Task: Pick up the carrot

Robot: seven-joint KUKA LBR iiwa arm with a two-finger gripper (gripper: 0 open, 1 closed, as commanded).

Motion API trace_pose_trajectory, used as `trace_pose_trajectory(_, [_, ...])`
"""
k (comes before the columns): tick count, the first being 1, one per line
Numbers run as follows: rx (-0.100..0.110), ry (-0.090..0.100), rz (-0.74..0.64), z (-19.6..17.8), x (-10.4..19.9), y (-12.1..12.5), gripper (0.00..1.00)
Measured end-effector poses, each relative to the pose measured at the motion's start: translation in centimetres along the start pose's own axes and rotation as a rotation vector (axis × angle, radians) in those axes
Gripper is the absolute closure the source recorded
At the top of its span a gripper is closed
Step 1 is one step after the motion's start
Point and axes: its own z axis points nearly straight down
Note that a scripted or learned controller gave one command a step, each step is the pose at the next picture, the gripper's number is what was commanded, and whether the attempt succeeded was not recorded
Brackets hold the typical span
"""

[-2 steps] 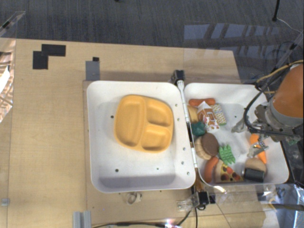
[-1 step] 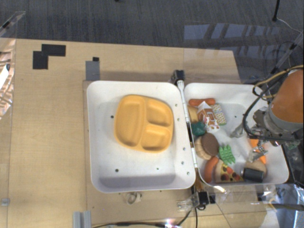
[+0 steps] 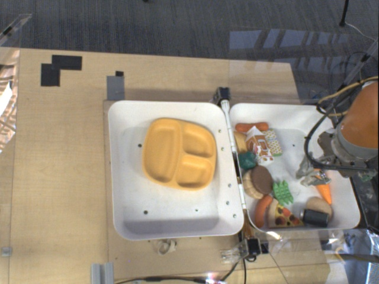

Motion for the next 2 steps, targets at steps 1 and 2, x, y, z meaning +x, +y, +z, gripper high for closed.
trace_pose_trajectory(1, [-0.007,0.001,-0.447,1.2,2.7,1.3,1.00])
trace_pose_trajectory(2, [0.002,-0.009,-0.449,-0.1,2.2,1.2,1.00])
